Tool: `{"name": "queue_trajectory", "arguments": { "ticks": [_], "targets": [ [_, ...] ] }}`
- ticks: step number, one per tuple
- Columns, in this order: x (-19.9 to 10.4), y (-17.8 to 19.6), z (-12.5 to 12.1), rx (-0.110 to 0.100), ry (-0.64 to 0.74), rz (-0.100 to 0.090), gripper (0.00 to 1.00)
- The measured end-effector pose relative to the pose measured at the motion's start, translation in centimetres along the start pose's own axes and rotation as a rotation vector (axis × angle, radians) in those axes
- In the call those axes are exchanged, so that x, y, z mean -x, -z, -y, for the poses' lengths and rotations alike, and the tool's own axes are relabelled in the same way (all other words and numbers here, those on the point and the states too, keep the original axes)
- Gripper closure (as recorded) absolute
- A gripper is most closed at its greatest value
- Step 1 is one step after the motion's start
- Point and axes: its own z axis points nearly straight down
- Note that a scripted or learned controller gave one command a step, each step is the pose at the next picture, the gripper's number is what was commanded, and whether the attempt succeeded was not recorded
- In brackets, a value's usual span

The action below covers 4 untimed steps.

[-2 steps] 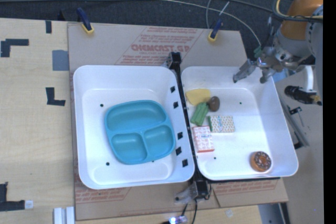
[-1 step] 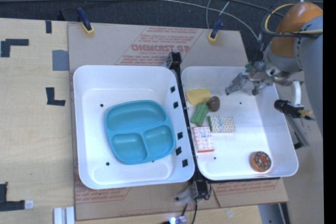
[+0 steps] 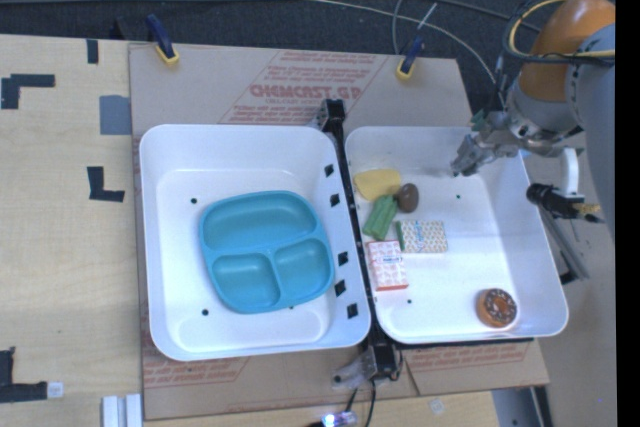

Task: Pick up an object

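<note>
The right bin (image 3: 520, 215) holds several small items. A yellow piece (image 3: 376, 183) lies at its far left, with a brown ball (image 3: 407, 198) and a green block (image 3: 380, 216) just in front of it. A patterned packet (image 3: 423, 236) and a red-and-white packet (image 3: 385, 266) lie nearer the front. A glazed doughnut (image 3: 496, 307) rests in the front right corner. My gripper (image 3: 470, 160) hangs over the bin's far right part, apart from every item, with nothing seen between its fingers.
The left bin (image 3: 165, 165) holds a blue divided plate (image 3: 266, 249). A black divider with clips (image 3: 345, 215) runs between the bins. Cables (image 3: 440, 15) trail across the dark floor behind the bench. Orange-and-blue clamps (image 3: 160, 40) pin the cardboard at the back.
</note>
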Motion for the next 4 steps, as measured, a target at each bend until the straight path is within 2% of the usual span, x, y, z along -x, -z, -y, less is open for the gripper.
{"name": "queue_trajectory", "arguments": {
  "ticks": [2,4],
  "targets": [
    [0.3,9.7,-0.4,0.005,-0.002,-0.001,1.0],
    [-10.3,11.7,2.6,-0.001,0.001,-0.004,1.0]
  ]
}}
